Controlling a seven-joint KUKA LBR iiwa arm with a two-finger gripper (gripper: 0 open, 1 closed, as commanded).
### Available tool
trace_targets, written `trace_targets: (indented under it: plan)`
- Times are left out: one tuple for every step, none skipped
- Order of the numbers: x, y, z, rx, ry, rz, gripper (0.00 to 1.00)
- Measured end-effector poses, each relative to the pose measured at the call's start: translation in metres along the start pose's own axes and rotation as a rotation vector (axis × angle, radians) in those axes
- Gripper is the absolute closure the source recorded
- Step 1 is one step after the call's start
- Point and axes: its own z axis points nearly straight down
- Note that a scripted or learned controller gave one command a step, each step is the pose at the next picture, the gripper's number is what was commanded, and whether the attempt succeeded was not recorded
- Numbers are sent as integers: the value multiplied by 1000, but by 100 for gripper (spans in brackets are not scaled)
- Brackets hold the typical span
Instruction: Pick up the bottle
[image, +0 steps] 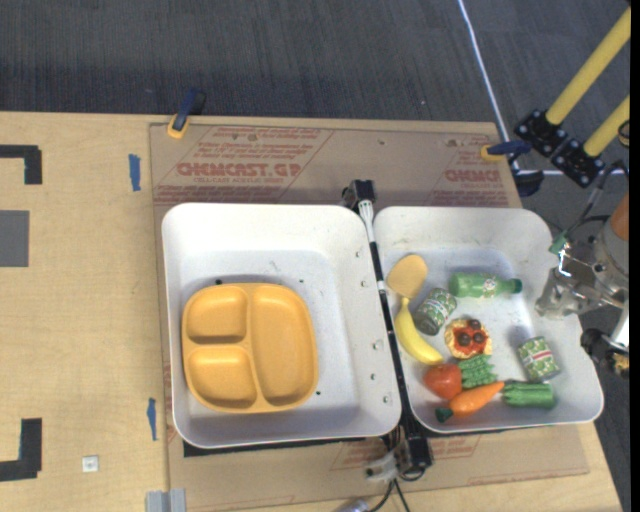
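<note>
You are looking down on two white bins sitting side by side on the bench. The left bin (200, 260) is carrying a yellow divided tray (250, 345), which is lying toward that bin's near left corner. The right bin (470, 225) is holding the clutter.

The bottle (485, 286), green with a white label, is lying on its side near the middle of the right bin, a little toward the far edge, with its cap pointing at the bin's right wall. Nothing is gripping it. Just to its left a yellow potato-like piece (407, 275) is resting by the bin's left wall, and a small can (433, 311) is lying just below the bottle's base. A banana (415, 338) is curving along the left wall, touching the can. A round pizza-like toy (467, 338) is sitting near the centre, and a tomato (443, 379), a carrot (472, 398) and a cucumber (528, 396) are crowding the near edge. A second small can (537, 358) is lying near the right wall.

The gripper (568, 292) is hanging at the right bin's right rim, well apart from the bottle, holding nothing; you cannot tell how its fingers are standing.
</note>
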Motion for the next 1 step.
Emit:
trace_targets:
  plan:
    - [-12,-22,-41,0,0,-238,100]
